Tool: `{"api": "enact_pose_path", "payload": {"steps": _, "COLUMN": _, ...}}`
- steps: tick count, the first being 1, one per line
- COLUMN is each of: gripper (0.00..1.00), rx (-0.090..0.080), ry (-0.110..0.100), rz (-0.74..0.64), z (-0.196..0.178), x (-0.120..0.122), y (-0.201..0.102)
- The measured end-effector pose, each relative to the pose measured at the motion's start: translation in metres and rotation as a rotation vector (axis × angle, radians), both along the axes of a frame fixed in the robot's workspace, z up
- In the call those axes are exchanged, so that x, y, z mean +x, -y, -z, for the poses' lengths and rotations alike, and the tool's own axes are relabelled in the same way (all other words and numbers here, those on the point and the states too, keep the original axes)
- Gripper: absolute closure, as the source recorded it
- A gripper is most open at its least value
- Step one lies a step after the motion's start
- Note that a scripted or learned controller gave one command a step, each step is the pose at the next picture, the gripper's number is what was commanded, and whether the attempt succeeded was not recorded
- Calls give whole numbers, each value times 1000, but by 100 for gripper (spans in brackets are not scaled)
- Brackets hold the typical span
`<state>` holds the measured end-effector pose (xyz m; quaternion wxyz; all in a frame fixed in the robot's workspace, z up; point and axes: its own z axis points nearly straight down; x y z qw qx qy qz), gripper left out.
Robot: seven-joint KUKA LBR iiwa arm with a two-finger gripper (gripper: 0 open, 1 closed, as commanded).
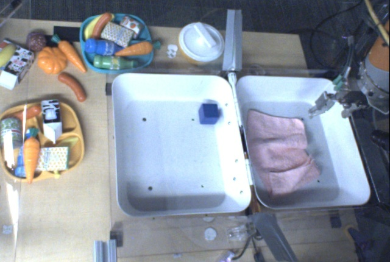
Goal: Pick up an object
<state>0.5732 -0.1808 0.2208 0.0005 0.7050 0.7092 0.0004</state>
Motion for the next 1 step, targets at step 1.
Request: {"api": "enact_pose_path", "payload": {"steps": 1, "gripper": 0, "rx": -1, "ry": 4, "rz": 7, "z": -62, "x": 12, "y": -34}}
